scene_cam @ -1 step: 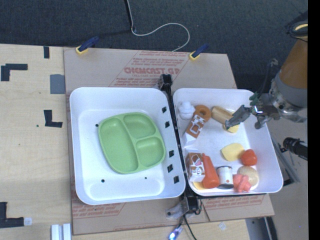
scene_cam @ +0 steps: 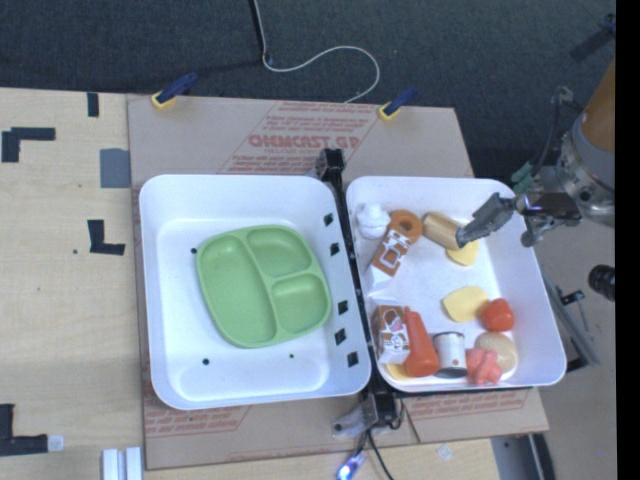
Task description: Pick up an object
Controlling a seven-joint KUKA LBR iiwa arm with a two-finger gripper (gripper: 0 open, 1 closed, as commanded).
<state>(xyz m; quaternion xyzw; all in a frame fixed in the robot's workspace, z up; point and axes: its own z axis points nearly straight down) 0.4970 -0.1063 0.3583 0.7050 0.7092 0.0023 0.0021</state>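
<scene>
I have the gripper [scene_cam: 478, 226] reaching in from the 3 o'clock side, over the upper part of the right bin [scene_cam: 535, 298]. The dark fingers point toward 8 o'clock and their tip sits right at a tan bread roll [scene_cam: 441, 229], with a pale yellow piece [scene_cam: 463, 255] just below the tip at 6 o'clock. From this slant I cannot tell how wide the claw stands, and I see nothing clearly between the fingers.

The other candidates lie in the same bin. At 9 o'clock from the claw there is an orange ring-shaped doughnut [scene_cam: 405, 221] and, beyond it near the divider, a small white bottle [scene_cam: 372, 219]. A brown and white packet [scene_cam: 389, 255] lies just under the doughnut. Toward 6 o'clock from the claw, well apart, a yellow wedge [scene_cam: 464, 303] lies beside a red tomato [scene_cam: 498, 315]. Along the bin's lower edge I see a printed carton [scene_cam: 393, 334], a red bottle [scene_cam: 420, 352] touching it, a small can [scene_cam: 451, 350], a pink piece [scene_cam: 483, 367] and a pale round thing [scene_cam: 499, 347] crowded together.

The left bin [scene_cam: 175, 208] holds a green divided plate [scene_cam: 263, 285] with three compartments, lying flat and tilted slightly clockwise. Both bins rest on a cardboard sheet [scene_cam: 290, 138] held at its far edge by two clamps.
</scene>
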